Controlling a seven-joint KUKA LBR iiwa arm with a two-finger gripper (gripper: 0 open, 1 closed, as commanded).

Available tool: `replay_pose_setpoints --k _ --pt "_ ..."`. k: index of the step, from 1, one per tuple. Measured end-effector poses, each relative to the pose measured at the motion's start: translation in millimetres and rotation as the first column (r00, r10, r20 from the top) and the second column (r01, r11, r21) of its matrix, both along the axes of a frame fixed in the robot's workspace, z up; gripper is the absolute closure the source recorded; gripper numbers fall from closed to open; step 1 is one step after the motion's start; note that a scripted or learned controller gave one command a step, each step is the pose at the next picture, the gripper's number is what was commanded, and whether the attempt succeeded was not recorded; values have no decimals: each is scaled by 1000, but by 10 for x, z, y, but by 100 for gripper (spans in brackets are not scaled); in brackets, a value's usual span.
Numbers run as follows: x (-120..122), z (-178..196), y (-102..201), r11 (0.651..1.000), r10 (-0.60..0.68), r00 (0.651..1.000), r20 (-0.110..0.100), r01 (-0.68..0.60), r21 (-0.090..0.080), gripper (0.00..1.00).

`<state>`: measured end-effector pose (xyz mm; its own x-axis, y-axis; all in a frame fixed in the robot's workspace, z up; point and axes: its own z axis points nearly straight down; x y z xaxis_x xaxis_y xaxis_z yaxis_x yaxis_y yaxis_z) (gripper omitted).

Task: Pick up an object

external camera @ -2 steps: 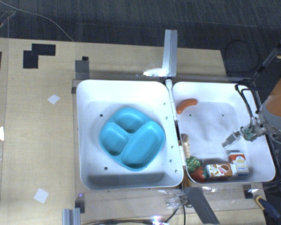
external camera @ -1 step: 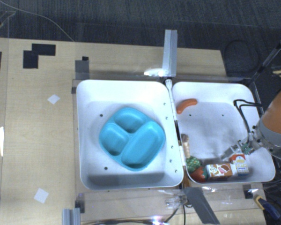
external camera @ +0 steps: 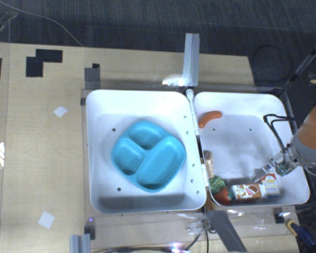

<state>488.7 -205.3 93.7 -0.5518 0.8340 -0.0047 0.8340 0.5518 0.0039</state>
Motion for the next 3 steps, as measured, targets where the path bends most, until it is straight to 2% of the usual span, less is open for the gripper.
replay_pose_setpoints --k 1,2,3 --pt "840 -48 238 964 -267 964 3 267 3 0" --pt "355 1046 -8 991 -135 991 2 135 0 0" --pt "295 1967 69 984 -181 984 3 181 0 0"
